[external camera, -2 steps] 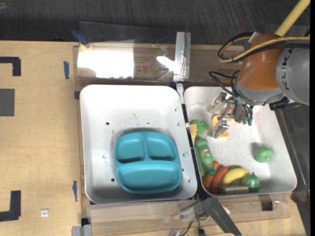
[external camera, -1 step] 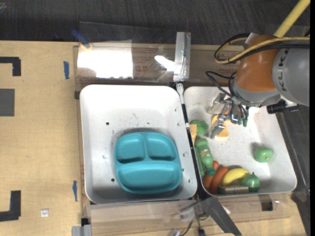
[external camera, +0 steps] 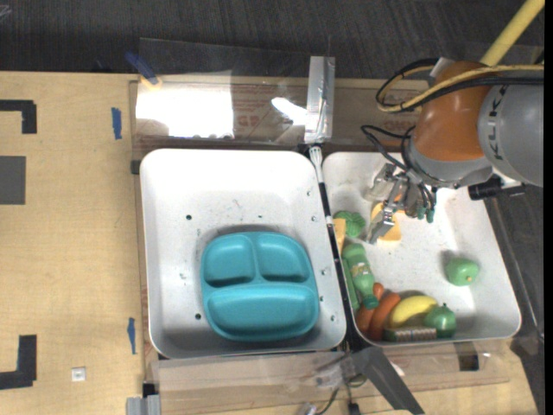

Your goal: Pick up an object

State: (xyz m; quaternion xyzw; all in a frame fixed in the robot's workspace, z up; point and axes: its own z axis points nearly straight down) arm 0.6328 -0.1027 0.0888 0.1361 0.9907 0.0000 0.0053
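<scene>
My gripper (external camera: 386, 214) hangs over the upper left part of the right bin (external camera: 484, 232), below the orange wrist band. A small yellow-orange piece (external camera: 391, 231) lies right under its tip; whether it is held is not clear. Close to its left, against the bin's wall, sits a green and yellow item (external camera: 347, 225). Further down that wall lies a green bottle-like thing (external camera: 359, 272). An orange carrot (external camera: 380, 309), a yellow banana (external camera: 413, 307) and a green piece (external camera: 443, 320) crowd the bin's near edge. A round green fruit (external camera: 462, 271) sits alone at the right.
The left bin (external camera: 173, 197) holds a teal divided plate (external camera: 257, 285) in its near half. A metal bracket (external camera: 320, 98) and clear sheet stand behind the bins. Cables (external camera: 406, 85) loop off the arm at the upper right.
</scene>
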